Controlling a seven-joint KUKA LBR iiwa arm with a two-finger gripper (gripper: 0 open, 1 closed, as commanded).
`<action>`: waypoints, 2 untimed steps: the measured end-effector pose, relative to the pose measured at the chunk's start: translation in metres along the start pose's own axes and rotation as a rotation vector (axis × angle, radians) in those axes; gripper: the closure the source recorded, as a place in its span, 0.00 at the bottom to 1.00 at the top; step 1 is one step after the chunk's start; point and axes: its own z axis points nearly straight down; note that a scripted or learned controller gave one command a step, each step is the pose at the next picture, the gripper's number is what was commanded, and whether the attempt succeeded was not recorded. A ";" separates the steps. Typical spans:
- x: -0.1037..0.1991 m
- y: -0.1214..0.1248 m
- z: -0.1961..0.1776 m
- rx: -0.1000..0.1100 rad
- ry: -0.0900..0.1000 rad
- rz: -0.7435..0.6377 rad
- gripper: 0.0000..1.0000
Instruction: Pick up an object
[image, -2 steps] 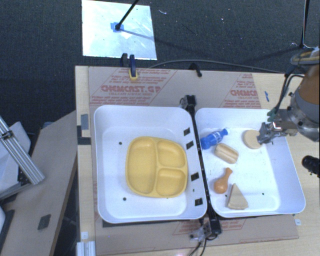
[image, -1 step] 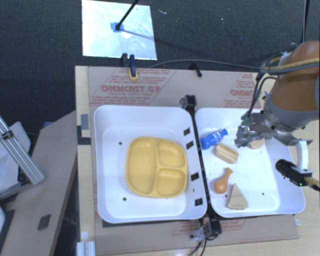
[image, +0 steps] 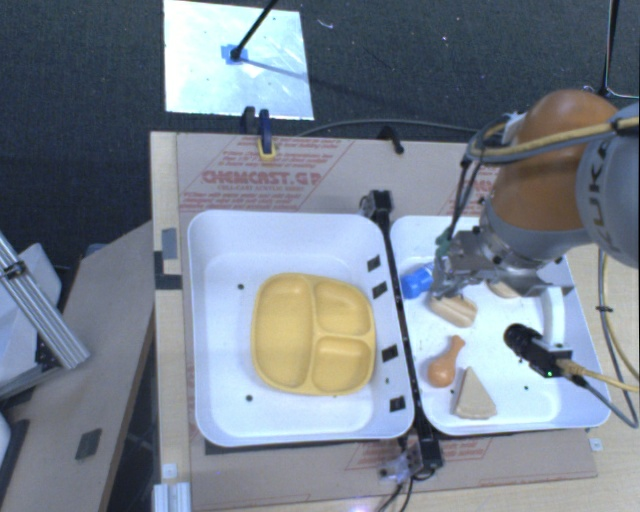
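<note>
Nearest the camera, 1 tan wedge (image: 473, 396) lies in the right bin (image: 575, 405), while the gripper (image: 458, 278) hangs directly over a tan bread-like piece (image: 452, 309), its long axis slanting left-to-right; grip state cannot be told.

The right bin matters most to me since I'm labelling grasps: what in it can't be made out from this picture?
- Gripper: the arm's wrist covers it, so open or shut cannot be told.
- Blue object: partly hidden under the gripper; its shape is unclear.
- Pale object: mostly behind the arm.
- Contact with the tan block: cannot tell.
</note>
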 end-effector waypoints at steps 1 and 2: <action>0.058 0.004 0.016 0.000 0.000 -0.001 1.00; 0.103 0.004 0.013 -0.001 0.000 -0.001 1.00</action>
